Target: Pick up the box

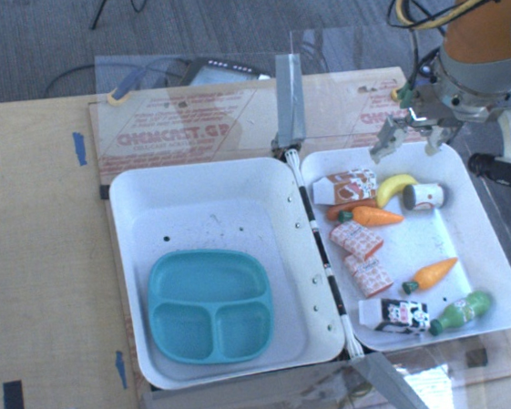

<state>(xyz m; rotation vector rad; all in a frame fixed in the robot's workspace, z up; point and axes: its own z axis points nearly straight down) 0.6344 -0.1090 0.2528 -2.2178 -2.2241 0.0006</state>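
While the gripper [410, 138] hangs above the far rim of the right bin [494, 245], with its two fingers spread and nothing between them, the job looks to be at the approach step: no object is held yet.

Taking the banana [395, 189] as landmark, the gripper sits just beyond it, toward the bench's back edge. The box [346, 187] lies just left of the banana, close to the wall that divides the two bins. It is a small carton with a white end and an orange-red printed face, lying on its side. A carrot [373, 217] rests touching or nearly touching its near edge, below and left of the banana.

My judgement is that the next move calls for the arm to shift left from above the banana and descend over the box, with the fingers set across its narrower span. The carrot and the bin wall crowd it, so the fingers need room on both sides. Two similar red-patterned packets [362, 256] lie nearer the camera than the banana; which one the task means is not certain.
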